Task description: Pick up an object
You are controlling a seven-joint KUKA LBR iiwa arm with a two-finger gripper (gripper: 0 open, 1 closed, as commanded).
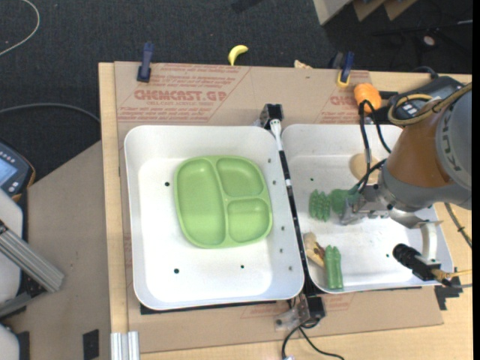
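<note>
While the jaws sit in the right bin (369, 255), green ridged toy (321, 205) just beside them, their spread unclear.

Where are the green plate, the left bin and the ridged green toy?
green plate (223, 201): camera view, its middle.
left bin (154, 223): camera view, bare left floor.
ridged green toy (320, 205): camera view, its middle.
</note>
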